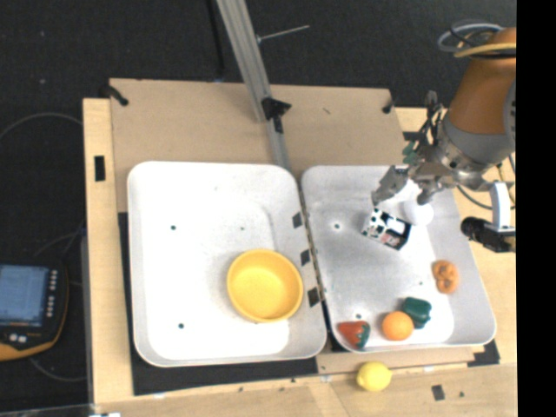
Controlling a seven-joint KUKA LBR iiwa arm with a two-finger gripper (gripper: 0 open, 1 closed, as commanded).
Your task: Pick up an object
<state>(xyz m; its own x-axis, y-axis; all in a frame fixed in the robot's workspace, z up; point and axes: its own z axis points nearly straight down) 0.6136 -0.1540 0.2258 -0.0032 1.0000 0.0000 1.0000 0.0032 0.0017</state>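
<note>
Two shallow white bins sit side by side on a pale wooden surface [217, 124], seen from above at a slant. The left bin [174, 198] holds a yellow bowl [265, 285] near its lower right corner. The right bin [347, 259] holds several small items: a black-and-white object [387, 229] in its upper middle, an orange-brown lump [446, 274] near the right wall, and along the bottom edge a red piece [354, 333], an orange ball [398, 326] and a dark green piece [418, 310] clustered together. A yellow lemon-like fruit [373, 376] lies on the surface just outside the right bin's lower rim.

The grey arm [482, 102] with its orange band enters from the right and bends down over the upper right part of the right bin. Its end effector [401, 194] hangs just above and slightly right of the black-and-white object, with two fingers spread apart, so it looks open; nothing is visibly held between them.

This appears to be the approach step, before any grasp. The black-and-white object seems the likely target. The next move would call for lowering the fingers to straddle it, then closing and lifting. The object lies tilted, so a clean grip may need careful alignment.
</note>
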